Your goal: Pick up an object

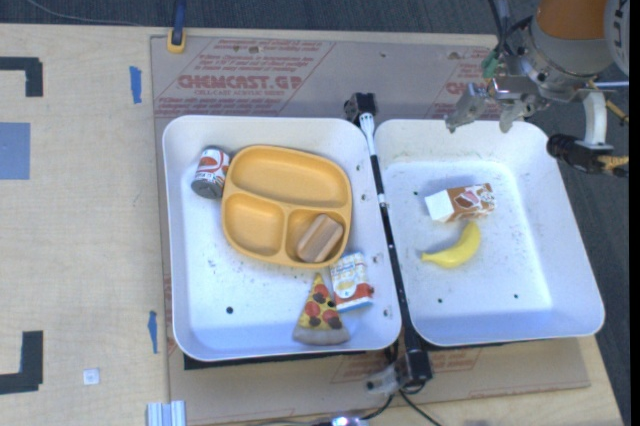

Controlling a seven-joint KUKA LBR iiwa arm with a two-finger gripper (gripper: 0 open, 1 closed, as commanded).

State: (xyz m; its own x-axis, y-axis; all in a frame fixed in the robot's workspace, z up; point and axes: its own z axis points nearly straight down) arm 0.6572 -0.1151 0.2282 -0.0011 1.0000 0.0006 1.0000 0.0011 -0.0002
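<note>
- Jaws (483,110) hang apart, holding nothing, over the right bin's (570,244) far rim, positioned to drop.
- Banana (452,248) and packet (461,202) lie below them, nearest targets.

One fixed camera looks down at a slant over both white bins (190,244).

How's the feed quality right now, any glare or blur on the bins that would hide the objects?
Camera view: light is even and soft, and the white bins are bright but not blown out. The banana and the yellow tray read sharply, each with a faint shadow. The claw over the right bin's far rim is slightly soft, so its fingers are hard to make out.
</note>
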